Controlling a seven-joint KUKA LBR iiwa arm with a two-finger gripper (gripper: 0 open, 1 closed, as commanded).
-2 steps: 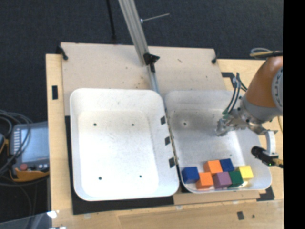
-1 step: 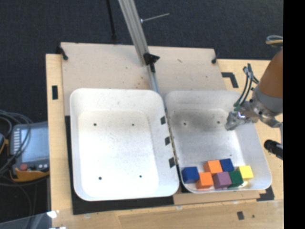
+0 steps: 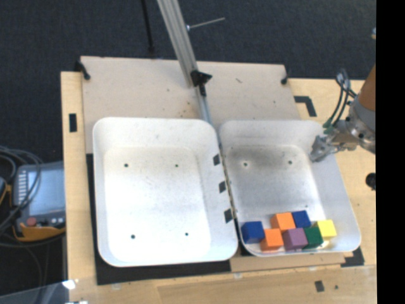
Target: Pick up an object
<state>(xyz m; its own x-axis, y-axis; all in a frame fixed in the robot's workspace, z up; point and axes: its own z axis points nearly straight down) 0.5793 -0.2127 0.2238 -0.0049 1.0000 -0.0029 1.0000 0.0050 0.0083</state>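
Several small coloured blocks sit huddled at the near edge of the right bin (image 3: 329,189): a blue block (image 3: 252,231), two orange blocks (image 3: 284,221) (image 3: 273,238), a purple block (image 3: 295,238), a dark blue block (image 3: 301,218), a green block (image 3: 313,235) and a yellow block (image 3: 326,228). My gripper (image 3: 320,148) hangs over the right bin's far right rim, well back from the blocks. Nothing shows between its fingers.
The left bin (image 3: 158,189) lies beside the right one. A slanted aluminium pole (image 3: 180,37) rises from the back of the bench. Cables run above the gripper at the right. A pendant device (image 3: 38,198) sits off the bench's left side.
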